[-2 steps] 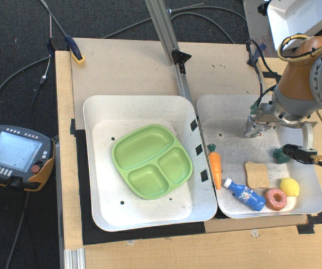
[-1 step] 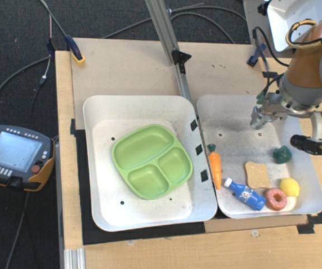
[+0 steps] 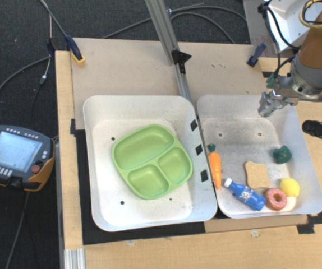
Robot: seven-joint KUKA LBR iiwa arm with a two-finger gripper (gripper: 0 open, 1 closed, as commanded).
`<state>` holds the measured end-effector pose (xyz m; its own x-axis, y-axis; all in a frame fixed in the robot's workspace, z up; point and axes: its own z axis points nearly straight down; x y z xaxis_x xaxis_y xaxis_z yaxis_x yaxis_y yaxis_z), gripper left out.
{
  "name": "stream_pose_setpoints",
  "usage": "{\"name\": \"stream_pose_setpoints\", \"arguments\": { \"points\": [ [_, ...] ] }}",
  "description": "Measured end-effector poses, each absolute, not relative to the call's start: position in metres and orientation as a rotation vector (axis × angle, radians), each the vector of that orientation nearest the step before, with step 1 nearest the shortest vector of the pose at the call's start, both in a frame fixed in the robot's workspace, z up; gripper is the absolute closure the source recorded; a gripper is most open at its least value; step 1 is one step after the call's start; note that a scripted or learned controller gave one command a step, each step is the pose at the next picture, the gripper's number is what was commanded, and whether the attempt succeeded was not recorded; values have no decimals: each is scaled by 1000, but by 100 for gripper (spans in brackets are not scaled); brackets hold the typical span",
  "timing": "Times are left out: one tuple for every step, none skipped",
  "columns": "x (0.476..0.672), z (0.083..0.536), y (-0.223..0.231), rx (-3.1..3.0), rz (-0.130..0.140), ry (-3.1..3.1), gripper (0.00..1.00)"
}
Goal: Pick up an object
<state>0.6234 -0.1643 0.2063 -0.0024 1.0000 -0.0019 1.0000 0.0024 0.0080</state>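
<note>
In the right bin (image 3: 237, 133) lie an orange carrot (image 3: 215, 166), a blue bottle with a white cap (image 3: 244, 194), a tan slice of toast (image 3: 256, 174), a pink donut (image 3: 276, 198), a yellow lemon (image 3: 289, 187) and a dark green lump (image 3: 282, 154). My gripper (image 3: 267, 104) hangs over the back right part of that bin, above and behind the green lump. It is apart from every object, and I see nothing between its fingers.
The left bin (image 3: 102, 116) holds a green divided plate (image 3: 151, 161). A metal pole (image 3: 166, 29) slants down to the seam between the bins. A teach pendant (image 3: 15, 157) lies on the floor at the left. Cables run behind the bench.
</note>
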Motion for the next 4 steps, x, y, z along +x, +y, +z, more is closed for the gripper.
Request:
{"name": "stream_pose_setpoints", "arguments": {
  "points": [
    [624, 220, -164, 2218, 3, 2221, 100],
    [639, 227, -113, 2214, 4, 2227, 100],
    [645, 219, -66, 2217, 1, 2229, 100],
    [651, 212, -16, 2216, 1, 2231, 100]
  ]
}}
